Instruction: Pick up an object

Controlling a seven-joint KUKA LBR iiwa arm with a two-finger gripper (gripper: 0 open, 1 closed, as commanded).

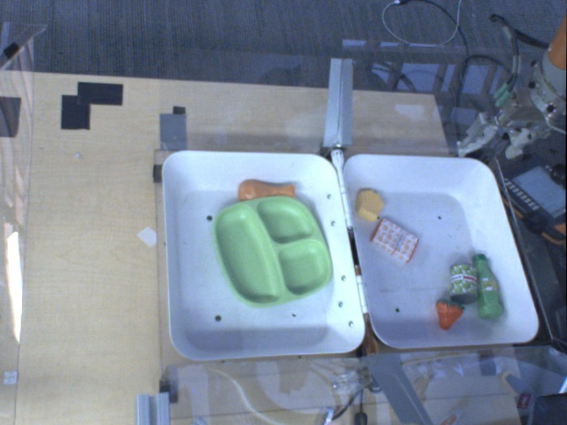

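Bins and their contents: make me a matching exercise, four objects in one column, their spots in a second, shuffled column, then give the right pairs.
Objects:
1. green divided plate
2. orange toy
3. red patterned packet
4. green bottle

Places:
A. right bin, near its right wall
B. left bin, at the plate's far edge
C. middle of the left bin
D. right bin, just below the yellow piece

Pairs: 1-C, 2-B, 3-D, 4-A

Light wood bench top w/ black tape marks at far left. Dark grey ribbed floor beyond far edge. Loose cables up top. Clear plastic panel along left side.
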